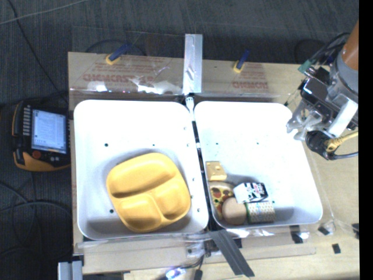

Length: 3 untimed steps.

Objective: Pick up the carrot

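Over at the far right corner of the right-hand shallow white bin [250, 139], the grey two-finger gripper [298, 123] hangs just past the rim. It's well apart from everything in the bin, and honestly I can't tell if it's open or closed from this angle.

All the stuff is bunched in the near left corner of that bin: a tan wooden block [215, 170] against the dividing wall, a flat orange-red spotted piece [218, 195] below it, a rounded brownish lump [233, 211], a black-and-white carton [251, 190], and a small metal can with a greenish label [260, 213]. I can't say for sure which of these is the carrot. My best guess is one of the two orange-brown pieces, both pressed against their neighbours.

So for this step, I'd say the approach matters most. Cross the bare bin floor diagonally toward that corner and come down from above, not from the side. Line the jaws up across the narrow width of the target so they don't snag the carton or can. The wall is close, so leave clearance on that side.

The yellow divided plastic plate [148, 191] in the left-hand white bin [87, 127] is out of the way.
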{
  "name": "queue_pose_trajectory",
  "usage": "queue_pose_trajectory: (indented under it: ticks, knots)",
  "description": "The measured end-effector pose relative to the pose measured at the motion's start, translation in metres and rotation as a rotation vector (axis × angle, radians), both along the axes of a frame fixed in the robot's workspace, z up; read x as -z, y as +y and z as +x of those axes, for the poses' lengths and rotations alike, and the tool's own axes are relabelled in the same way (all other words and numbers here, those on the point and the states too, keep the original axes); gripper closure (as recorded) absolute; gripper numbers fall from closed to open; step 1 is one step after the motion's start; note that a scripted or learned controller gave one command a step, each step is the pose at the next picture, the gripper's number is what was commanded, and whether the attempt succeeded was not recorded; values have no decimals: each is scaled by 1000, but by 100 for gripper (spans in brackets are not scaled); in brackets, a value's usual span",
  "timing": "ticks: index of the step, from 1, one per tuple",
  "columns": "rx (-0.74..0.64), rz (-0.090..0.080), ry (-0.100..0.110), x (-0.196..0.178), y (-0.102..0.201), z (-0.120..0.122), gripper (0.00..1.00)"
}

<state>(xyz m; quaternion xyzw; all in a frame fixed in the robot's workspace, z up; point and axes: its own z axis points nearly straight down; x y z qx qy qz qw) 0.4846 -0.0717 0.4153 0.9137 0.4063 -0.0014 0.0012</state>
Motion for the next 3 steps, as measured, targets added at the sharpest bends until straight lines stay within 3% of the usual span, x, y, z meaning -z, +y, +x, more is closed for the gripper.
queue_pose_trajectory:
  ticks: [1, 2, 3]
  knots:
    - [-82, 0, 1, -18, 8, 47, 100]
    - [155, 0, 2, -18, 12, 61, 100]
    - [153, -3, 6, -26, 12, 61, 100]
